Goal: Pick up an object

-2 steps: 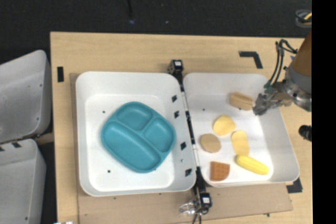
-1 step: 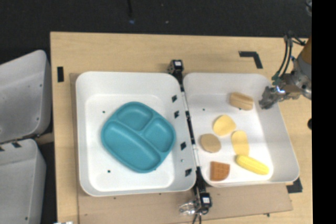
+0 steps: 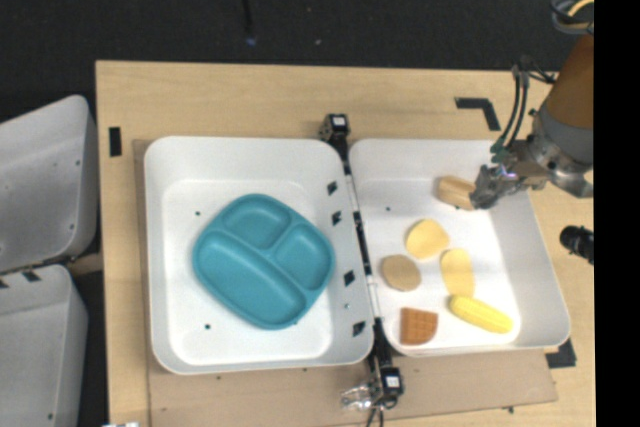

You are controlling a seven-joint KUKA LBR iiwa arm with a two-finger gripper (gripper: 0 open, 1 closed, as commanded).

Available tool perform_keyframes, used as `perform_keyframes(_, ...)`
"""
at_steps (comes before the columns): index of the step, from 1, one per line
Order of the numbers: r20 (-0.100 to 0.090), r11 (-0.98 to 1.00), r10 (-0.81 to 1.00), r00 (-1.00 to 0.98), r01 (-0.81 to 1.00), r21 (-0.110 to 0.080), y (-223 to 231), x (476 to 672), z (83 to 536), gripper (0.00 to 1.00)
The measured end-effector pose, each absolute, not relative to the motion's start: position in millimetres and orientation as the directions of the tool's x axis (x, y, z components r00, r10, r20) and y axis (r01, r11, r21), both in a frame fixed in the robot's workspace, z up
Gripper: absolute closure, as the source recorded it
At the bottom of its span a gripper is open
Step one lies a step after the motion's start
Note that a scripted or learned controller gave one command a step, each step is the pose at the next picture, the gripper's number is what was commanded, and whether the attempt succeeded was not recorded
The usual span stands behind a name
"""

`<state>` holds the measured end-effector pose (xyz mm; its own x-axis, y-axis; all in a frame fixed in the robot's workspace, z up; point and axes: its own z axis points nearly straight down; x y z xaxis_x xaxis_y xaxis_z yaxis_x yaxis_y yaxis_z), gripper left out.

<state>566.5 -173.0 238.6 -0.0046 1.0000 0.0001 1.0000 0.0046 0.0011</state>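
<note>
You see the gripper (image 3: 487, 187) low in the right bin (image 3: 530, 255), touching a tan bread piece (image 3: 455, 190) near its back wall; finger state is unclear, so next likely calls for closing and lifting.

Your arm (image 3: 572, 110) comes in from three o'clock, orange band above the grey wrist, bent down toward nine o'clock, with the tool (image 3: 484, 192) held low.

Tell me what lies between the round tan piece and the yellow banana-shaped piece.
In the camera view, a pale yellow piece lies between the round tan piece and the yellow banana-shaped piece.
</note>
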Motion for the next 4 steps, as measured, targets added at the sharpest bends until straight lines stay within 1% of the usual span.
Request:
perform_keyframes(2, 0.002, 0.008, 1.000, -0.008, 1.000, 0.001, -52, 549.3, 250, 1.00)
perform_keyframes(3, 0.002, 0.007, 1.000, -0.007, 1.000, 0.002, -2, 554.8, 250, 1.00)
perform_keyframes(4, 0.001, 0.007, 1.000, -0.007, 1.000, 0.000, 54, 549.7, 238, 1.00)
